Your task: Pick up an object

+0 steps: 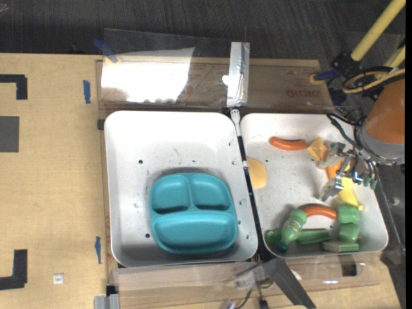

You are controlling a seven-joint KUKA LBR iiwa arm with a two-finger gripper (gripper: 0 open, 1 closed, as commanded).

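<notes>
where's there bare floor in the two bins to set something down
Left bin: bare along the far wall and the left side, around the teal tray. Right bin: open middle between the orange sausage and the green toys. Crowded at its right side, where the claw is, and near corner.

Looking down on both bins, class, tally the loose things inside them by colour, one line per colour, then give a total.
Teal: 1, the divided tray in the left bin.
Orange: 2 in the right bin, a sausage shape and a curved piece.
Yellow or tan: about 3.
Green: about 3, heaped, hard to separate.
Total: about 9.
</notes>
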